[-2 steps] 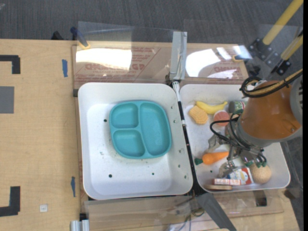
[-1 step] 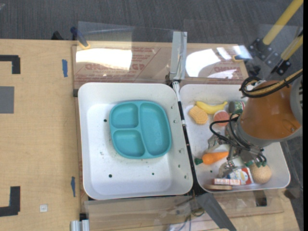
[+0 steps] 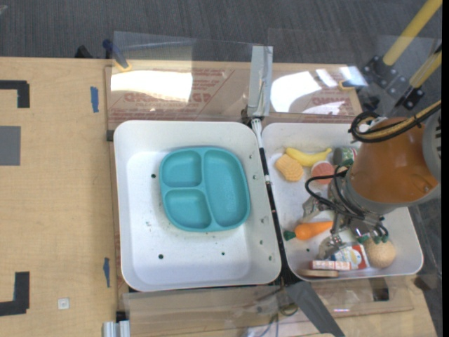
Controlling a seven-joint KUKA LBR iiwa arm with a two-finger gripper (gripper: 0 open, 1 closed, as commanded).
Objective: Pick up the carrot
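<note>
The carrot (image 3: 311, 230) is orange with a green top. It lies on the floor of the right bin (image 3: 291, 209), left of centre, with its green end pointing left. My gripper (image 3: 336, 236) hangs low over the right bin, just right of the carrot's thick end and touching or nearly touching it. The grey wrist and orange band above hide part of the bin behind it. Nothing can be made out held in the gripper.
The right bin also holds a banana (image 3: 309, 156), a yellow bumpy piece (image 3: 287, 167), a red piece (image 3: 323, 169), a beige ball (image 3: 381, 253) and a red-and-white packet (image 3: 342, 259) near the front. A teal divided plate (image 3: 205, 188) lies in the left bin (image 3: 133, 188).
</note>
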